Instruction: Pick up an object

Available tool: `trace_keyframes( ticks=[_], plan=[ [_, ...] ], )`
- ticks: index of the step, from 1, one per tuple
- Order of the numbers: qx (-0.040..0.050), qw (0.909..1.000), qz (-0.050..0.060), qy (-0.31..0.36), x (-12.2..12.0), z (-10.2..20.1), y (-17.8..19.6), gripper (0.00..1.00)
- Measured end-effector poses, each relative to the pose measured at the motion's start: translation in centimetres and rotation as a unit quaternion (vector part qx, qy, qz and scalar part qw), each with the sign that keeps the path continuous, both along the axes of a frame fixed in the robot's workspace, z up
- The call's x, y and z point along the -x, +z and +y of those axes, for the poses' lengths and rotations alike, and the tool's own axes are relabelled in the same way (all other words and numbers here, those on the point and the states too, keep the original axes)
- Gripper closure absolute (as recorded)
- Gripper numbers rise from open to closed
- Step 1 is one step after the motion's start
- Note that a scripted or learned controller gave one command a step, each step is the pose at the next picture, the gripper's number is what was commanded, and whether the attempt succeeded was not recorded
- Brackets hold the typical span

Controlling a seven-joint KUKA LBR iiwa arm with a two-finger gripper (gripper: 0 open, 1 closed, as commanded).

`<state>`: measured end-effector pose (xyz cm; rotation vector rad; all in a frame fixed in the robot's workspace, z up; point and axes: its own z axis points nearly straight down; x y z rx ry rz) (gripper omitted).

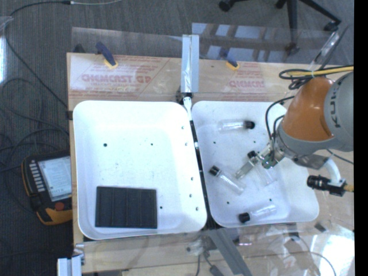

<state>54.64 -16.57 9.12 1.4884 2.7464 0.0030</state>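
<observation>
At the far left, on the dark carpet beside the bench, we see an orange-and-grey handheld control pendant with a pale screen (50, 188). Next comes the left shallow white plastic bin (86, 125). In its near left corner lies a flat black rectangular ribbed panel (126, 207), resting on the bin floor close to the front wall.

A narrow grey metal post (189, 65) stands behind the seam where the two bins meet. To its right sits the right shallow white plastic bin (202, 154), which holds the candidate objects: several clear plastic tubes with black caps. One capped clear tube (236, 125) lies near the bin's back wall. A second capped clear tube (225, 178) lies near the middle, tilted, cap toward the left. A third capped clear tube (257, 213) lies near the front wall. A fourth capped clear tube (247, 164) lies at a slant just beside the tool.

The two-finger gripper (269, 161) is low over the right bin's floor, right of centre, below the arm's orange wrist band (307, 117). We cannot tell how the tool is set, nor whether it touches the fourth tube.
</observation>
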Motion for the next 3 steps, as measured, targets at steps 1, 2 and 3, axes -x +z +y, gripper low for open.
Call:
trace_keyframes(
  ticks=[1,2,3],
  plan=[
    [-0.0007,1.0000,-0.002,-0.001,-0.2,0.1,1.1,1.00],
    [-0.0022,0.9979,0.000,-0.065,-7.7,0.9,0.0,1.00],
    [-0.0050,0.9922,0.018,-0.123,-11.9,0.4,-0.1,1.00]
  ],
)
